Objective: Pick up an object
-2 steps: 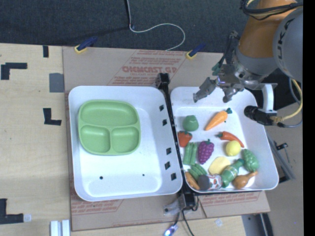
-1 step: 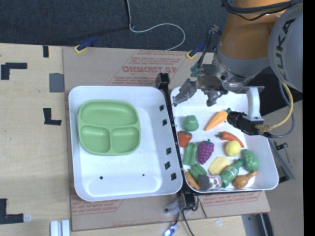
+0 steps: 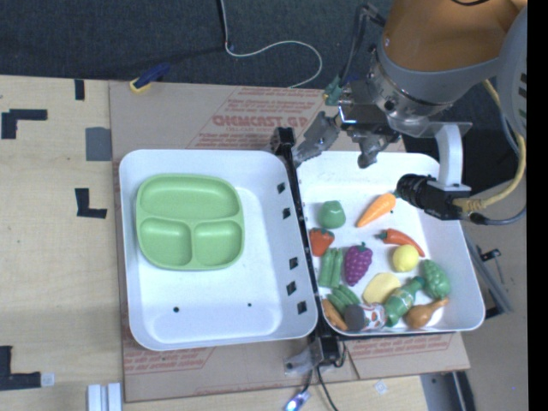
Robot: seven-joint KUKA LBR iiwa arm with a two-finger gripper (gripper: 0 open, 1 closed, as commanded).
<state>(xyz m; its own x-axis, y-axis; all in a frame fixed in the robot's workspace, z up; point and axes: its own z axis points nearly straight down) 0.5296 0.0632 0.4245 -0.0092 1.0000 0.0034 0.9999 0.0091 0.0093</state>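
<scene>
**Tool hanging over the back of the right bin, nothing in it**

Looking down from the one camera, the grey arm with its orange band [image 3: 445, 15] comes in from the right and stops over the far edge of the right-hand shallow white bin [image 3: 454, 319]. Its two-finger tool [image 3: 342, 144] has the fingers spread apart, one dark finger [image 3: 312, 139] reaching out above the divide between the bins, the other [image 3: 372, 148] nearer the arm; nothing sits between them.

Below it, in the right bin, lies the pile of small plastic toy foods: an orange carrot [image 3: 377, 210] and a green pepper [image 3: 332, 215] towards the back, a purple bunch of grapes [image 3: 358, 262] in the middle, a yellow lemon [image 3: 406, 259] beside a red chilli [image 3: 396, 237], and a tight cluster of green and brown pieces along the near edge.

The left-hand shallow white bin [image 3: 205, 315] holds a pale green three-compartment plate [image 3: 188, 221] in its back half. Both bins rest on a sheet of brown cardboard [image 3: 240, 118] on the tabletop [image 3: 51, 255].
</scene>
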